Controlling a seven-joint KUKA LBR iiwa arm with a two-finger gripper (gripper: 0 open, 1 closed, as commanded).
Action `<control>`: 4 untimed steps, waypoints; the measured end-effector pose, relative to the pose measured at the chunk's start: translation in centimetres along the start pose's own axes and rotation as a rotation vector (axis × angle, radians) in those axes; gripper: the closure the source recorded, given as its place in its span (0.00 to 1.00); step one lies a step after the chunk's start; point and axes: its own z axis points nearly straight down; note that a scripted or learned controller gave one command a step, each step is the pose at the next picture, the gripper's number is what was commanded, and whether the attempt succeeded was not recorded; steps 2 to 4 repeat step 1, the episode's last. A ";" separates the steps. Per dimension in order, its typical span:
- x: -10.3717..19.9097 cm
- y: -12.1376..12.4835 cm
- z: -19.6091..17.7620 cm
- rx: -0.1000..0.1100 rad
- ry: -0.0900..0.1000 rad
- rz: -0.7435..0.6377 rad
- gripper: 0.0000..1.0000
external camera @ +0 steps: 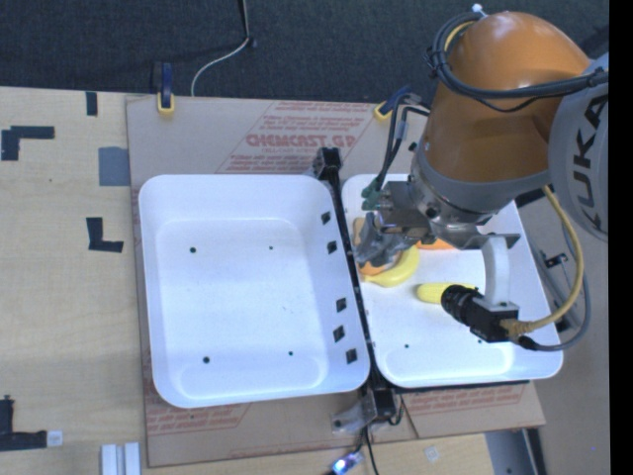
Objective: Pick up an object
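Note:
My gripper [374,247] reaches down into the right bin [445,359], near its left wall. Its tips sit right over a yellow banana-shaped object [393,271] with an orange piece [436,246] beside it. A second small yellow object [429,292] lies a little to the right, next to a black cable fitting [475,313]. The arm's big orange band [495,87] and grey wrist hide the back of the right bin. Nothing can be seen held clear of the bin floor.
The left bin [242,285] is a shallow white tray with a few small dark dots on its floor. A black divider [341,265] runs between the two bins. Both stand on a cardboard sheet [277,142] on the bench. A white cable [223,57] trails behind.

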 end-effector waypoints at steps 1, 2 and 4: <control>-1.2 2.3 -3.6 -0.016 0.001 0.002 1.00; -1.2 2.3 -3.6 -0.016 0.001 0.002 1.00; -1.2 2.3 -3.6 -0.016 0.001 0.002 1.00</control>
